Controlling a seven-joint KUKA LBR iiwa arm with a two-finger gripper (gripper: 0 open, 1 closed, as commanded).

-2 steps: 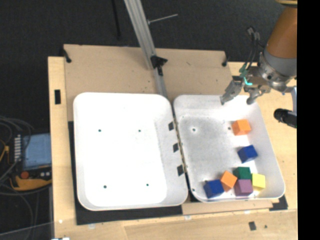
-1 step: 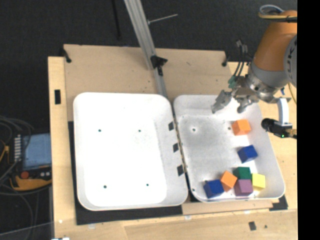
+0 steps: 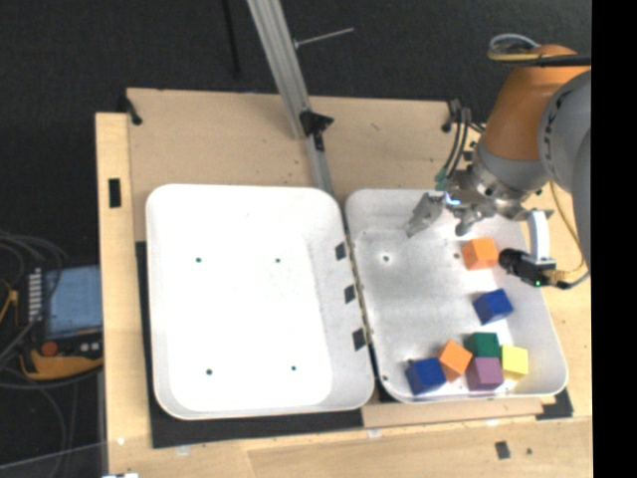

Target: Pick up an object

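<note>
Overhead, the grey arm with its orange band reaches in from the right and hangs the tool [image 3: 443, 213] over the far part of the right bin [image 3: 398, 297]; its two fingers are spread apart, one pointing toward the bin's far-left area and the other toward an orange block [image 3: 479, 253], with nothing between them; that orange block lies just beside the nearer finger, close to the bin's right edge; a blue block [image 3: 493, 306] sits farther along the same edge; a cluster fills the near-right corner, with a blue cube [image 3: 426, 374], a second orange block [image 3: 456, 358], a green block [image 3: 486, 345], a purple block [image 3: 485, 372] and a yellow block [image 3: 515, 359] packed close together; the left bin [image 3: 244, 297] lies alongside on the bench [image 3: 219, 137].
</note>
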